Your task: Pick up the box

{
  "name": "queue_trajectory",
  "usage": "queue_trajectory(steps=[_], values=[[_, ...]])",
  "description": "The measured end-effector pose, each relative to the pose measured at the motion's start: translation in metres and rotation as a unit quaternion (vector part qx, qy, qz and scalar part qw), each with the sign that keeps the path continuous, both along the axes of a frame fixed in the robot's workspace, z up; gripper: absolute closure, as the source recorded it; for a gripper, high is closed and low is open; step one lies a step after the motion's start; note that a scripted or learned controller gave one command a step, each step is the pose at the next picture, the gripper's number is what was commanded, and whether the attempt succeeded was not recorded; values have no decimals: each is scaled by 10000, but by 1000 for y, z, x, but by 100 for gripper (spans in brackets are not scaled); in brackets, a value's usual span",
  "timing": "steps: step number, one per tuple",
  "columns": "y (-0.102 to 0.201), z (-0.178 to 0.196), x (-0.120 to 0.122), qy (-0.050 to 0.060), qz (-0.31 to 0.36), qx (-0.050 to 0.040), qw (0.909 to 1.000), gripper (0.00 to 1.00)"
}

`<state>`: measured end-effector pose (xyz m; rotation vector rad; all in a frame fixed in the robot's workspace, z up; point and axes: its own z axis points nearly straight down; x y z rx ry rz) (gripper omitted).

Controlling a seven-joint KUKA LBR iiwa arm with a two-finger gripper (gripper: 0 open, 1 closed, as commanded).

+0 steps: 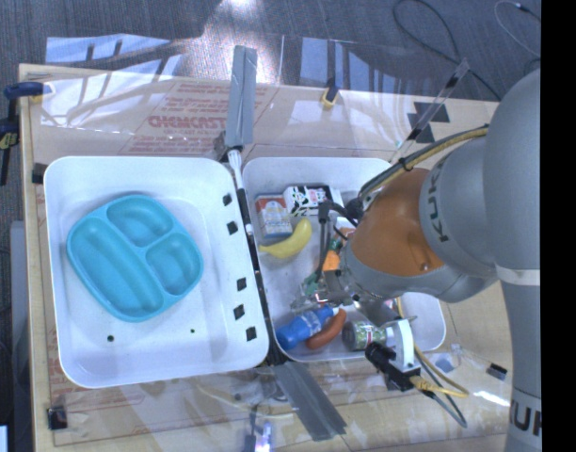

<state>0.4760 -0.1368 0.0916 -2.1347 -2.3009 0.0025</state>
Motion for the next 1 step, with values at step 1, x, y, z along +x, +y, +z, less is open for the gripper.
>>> queue_trajectory(steps=[1], values=[[-35, 96, 1, -10, -548, -5, 9985, 100]])
